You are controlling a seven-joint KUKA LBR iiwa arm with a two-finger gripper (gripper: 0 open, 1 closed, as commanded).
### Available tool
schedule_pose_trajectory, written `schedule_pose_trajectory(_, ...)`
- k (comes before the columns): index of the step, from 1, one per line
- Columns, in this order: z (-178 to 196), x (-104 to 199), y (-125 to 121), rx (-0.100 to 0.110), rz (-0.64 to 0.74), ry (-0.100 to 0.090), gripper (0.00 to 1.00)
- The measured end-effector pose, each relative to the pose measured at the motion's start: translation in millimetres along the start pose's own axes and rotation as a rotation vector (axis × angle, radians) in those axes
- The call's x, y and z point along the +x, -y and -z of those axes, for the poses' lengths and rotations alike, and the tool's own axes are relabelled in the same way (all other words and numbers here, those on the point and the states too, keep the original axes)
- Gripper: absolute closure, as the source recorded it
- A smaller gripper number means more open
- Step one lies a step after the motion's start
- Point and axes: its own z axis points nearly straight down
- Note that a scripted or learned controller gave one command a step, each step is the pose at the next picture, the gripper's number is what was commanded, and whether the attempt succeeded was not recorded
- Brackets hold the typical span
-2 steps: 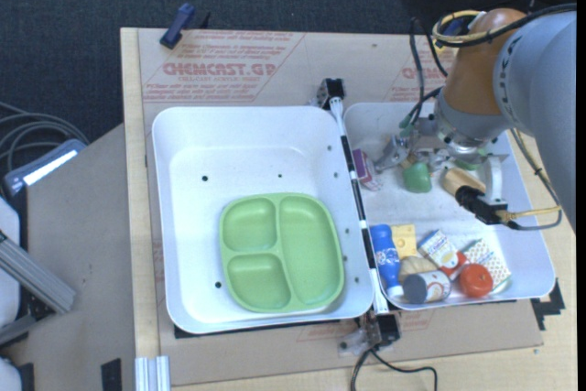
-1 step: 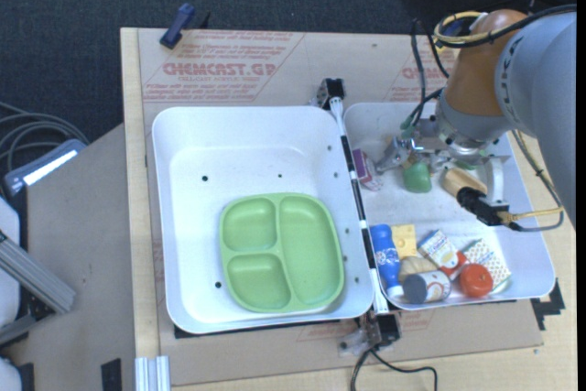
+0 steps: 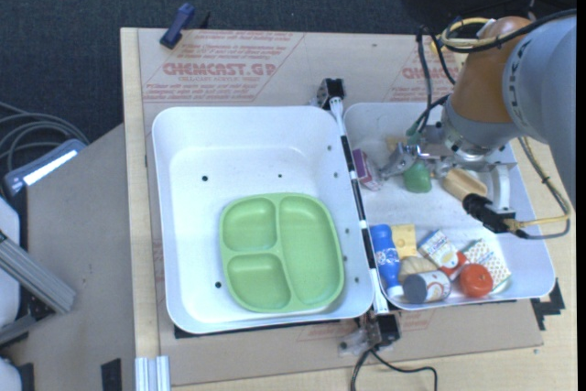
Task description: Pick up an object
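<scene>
I see the gripper (image 3: pixel 409 162) down in the right bin (image 3: pixel 540 266), near its upper middle, with the grey arm (image 3: pixel 540 78) and its orange band (image 3: pixel 481 82) coming in from the right. A green object (image 3: pixel 418 178) sits right at the gripper tip, touching or just beside the metal parts; I can't tell whether it is between them or just beside them, so I cannot tell if the gripper is open or closed. A tan, bread-like piece (image 3: pixel 464 184) lies just right of the green object, partly under the wrist. A small purple item (image 3: pixel 361 167) rests against the bin's left wall. The rest is heaped at the bin's near end: blue tube (image 3: pixel 384 250), yellow block (image 3: pixel 405 242), grey-tipped cylinder (image 3: pixel 423 287), red-orange ball (image 3: pixel 475 281), patterned packets (image 3: pixel 490 261). The heap overlaps, so shapes are hard to separate. The left bin (image 3: pixel 183 197) holds a green divided tray (image 3: pixel 279 250). Both bins sit on the bench (image 3: pixel 229 59).
</scene>
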Motion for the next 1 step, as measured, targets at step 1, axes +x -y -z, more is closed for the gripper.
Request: schedule_pose_trajectory(1,10.0,0.0,-0.4,-0.002,0.000,0.001,1.00)
